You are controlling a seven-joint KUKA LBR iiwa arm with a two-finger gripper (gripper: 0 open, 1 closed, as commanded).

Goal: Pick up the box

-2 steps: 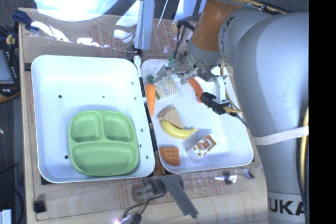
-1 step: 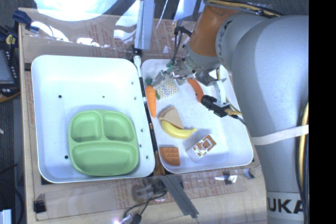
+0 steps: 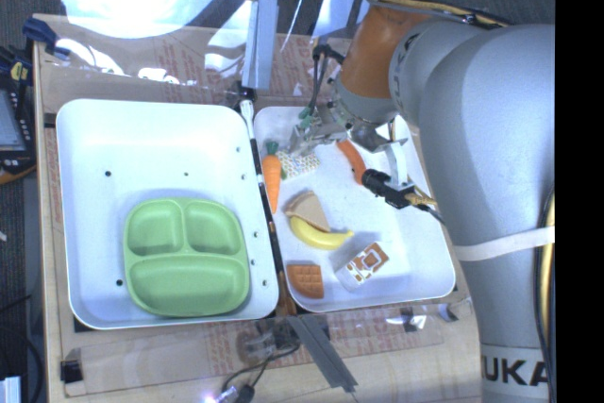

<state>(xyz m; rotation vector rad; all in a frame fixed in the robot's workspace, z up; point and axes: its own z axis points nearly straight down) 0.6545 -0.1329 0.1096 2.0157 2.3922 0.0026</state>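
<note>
Jaws' state cannot be told; gripper point(image 3: 307, 135) hangs at right bin's point(image 3: 429, 274) far end, well apart from box point(image 3: 364, 263); should reposition overhead, avoiding banana point(image 3: 319, 233).

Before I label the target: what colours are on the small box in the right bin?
White with orange-brown markings, the small box shows best in the camera view.

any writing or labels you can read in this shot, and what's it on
"UKA": white letters on the grey robot arm at the lower right, the rest cut off by the frame edge.
Small box in the right bin: an orange and white printed pattern, too small to read.
Screen at the left edge: too blurred to read.
</note>
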